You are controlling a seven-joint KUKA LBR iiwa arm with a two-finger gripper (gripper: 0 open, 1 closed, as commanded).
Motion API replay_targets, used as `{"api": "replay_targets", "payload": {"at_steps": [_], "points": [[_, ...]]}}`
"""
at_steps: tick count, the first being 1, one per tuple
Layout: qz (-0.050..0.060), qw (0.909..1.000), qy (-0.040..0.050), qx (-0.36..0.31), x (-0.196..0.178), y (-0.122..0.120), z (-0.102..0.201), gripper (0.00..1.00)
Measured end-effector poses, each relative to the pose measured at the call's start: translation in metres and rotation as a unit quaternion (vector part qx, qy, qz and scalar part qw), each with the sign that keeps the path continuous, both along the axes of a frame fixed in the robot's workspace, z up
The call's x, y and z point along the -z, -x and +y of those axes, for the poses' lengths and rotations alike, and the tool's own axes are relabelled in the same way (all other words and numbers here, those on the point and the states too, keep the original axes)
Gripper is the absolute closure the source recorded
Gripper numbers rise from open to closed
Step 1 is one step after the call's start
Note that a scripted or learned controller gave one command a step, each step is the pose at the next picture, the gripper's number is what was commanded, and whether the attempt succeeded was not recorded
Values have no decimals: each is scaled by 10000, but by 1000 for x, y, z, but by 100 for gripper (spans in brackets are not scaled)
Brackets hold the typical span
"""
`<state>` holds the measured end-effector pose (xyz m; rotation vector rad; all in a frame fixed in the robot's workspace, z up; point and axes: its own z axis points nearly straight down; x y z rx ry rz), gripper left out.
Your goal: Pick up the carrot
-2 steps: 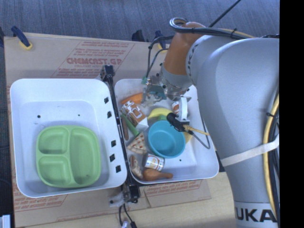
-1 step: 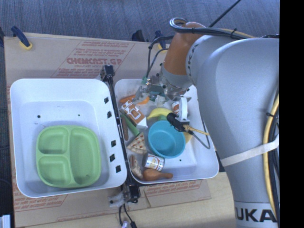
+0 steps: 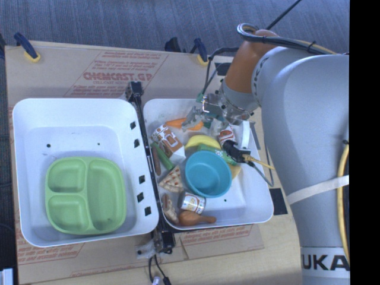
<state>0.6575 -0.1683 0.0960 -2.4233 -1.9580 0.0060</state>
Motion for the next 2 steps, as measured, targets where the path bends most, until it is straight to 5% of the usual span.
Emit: {"api": "replay_targets", "payload": {"at_steps": [1, 2], "points": [[-10, 9999, 93, 52, 5, 3, 31, 0], [-107, 9953, 123, 952, -125, -1, -25, 0]]}}
